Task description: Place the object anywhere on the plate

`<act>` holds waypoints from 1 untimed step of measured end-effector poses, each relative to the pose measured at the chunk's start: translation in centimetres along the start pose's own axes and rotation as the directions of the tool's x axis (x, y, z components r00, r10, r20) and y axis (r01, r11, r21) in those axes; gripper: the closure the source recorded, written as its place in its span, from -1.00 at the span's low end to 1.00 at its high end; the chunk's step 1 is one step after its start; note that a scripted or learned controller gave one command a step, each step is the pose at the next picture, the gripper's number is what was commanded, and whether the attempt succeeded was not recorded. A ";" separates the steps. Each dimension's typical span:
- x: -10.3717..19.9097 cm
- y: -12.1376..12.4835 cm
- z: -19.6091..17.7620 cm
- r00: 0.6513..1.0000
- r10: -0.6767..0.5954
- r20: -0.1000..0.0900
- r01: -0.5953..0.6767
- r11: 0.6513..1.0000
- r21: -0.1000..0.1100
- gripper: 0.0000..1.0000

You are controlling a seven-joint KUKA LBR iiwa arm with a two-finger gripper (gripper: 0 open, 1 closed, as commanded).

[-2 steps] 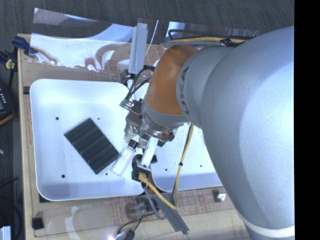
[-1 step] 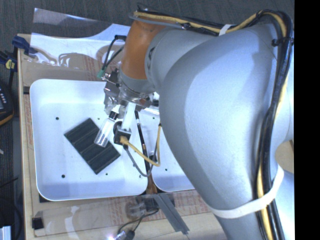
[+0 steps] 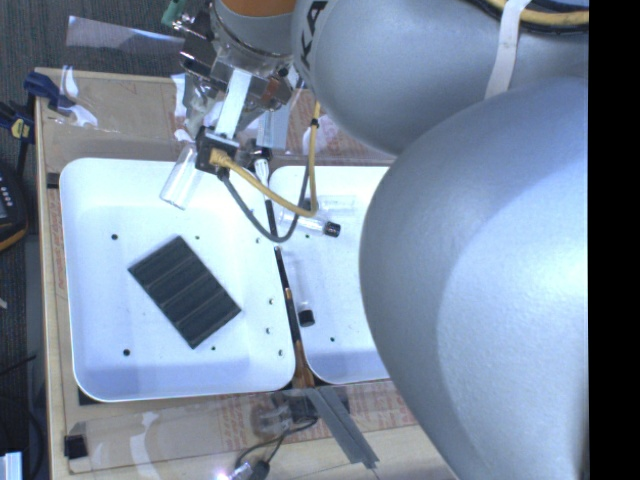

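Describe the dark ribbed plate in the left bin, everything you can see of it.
The dark plate is a flat, rectangular slab, charcoal grey, with parallel ridges running along its length. It looks like rigid plastic or rubber, though the material is uncertain. It lies flat on the floor of the left bin, turned diagonally, near the bin's middle. Nothing rests on it.

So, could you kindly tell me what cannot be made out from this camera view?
- Right bin: most of it lies behind the grey arm, so its contents there are hidden.
- Hand: pale against the left bin, so I cannot tell its state.
- Dark ridged slab: I cannot tell whether it is the plate or the object.
- Small dark piece: too small to identify.
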State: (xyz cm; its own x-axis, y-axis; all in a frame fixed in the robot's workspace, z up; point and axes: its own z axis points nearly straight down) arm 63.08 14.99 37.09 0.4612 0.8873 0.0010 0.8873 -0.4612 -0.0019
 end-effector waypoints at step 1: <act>-10.7 -3.8 11.6 0.992 -0.127 0.005 0.127 0.992 0.005 1.00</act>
State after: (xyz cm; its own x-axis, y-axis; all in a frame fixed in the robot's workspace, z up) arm 54.77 7.21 25.52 0.3449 0.9386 -0.0039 0.9386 -0.3449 -0.0072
